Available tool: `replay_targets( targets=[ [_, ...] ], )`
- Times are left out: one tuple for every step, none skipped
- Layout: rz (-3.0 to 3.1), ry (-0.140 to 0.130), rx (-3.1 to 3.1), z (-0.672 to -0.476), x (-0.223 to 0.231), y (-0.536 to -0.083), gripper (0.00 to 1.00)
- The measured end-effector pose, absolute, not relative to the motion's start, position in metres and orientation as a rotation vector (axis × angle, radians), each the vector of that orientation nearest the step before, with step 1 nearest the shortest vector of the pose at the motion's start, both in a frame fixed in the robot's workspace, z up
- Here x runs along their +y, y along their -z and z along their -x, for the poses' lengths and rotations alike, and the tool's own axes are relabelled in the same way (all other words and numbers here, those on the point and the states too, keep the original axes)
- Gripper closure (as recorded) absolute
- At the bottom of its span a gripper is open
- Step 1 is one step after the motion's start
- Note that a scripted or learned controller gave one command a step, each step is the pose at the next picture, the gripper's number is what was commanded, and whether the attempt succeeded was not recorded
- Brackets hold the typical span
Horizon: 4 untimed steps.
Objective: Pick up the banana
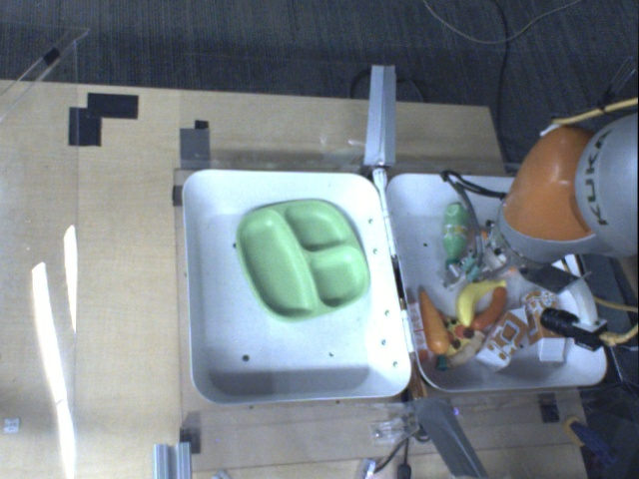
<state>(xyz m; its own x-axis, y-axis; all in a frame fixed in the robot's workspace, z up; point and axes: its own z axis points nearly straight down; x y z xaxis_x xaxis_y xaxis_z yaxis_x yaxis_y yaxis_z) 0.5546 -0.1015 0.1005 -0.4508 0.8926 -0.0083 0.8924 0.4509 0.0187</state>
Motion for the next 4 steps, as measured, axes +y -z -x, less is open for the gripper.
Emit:
replay_targets(
  targets=[
    [-1.638,-0.018,2.662,-0.554,-0.102,-0.100,0.00],
    [-1.481,-0.014,2.743,-0.530,-0.101,-0.092,0.00],
    [-1.482,-0.020,2.745,-0.531,-0.099,-0.101,1.00],
    [-1.438,-0.003,2.784,-0.505,-0.138,-0.165,1.00]
  ],
)
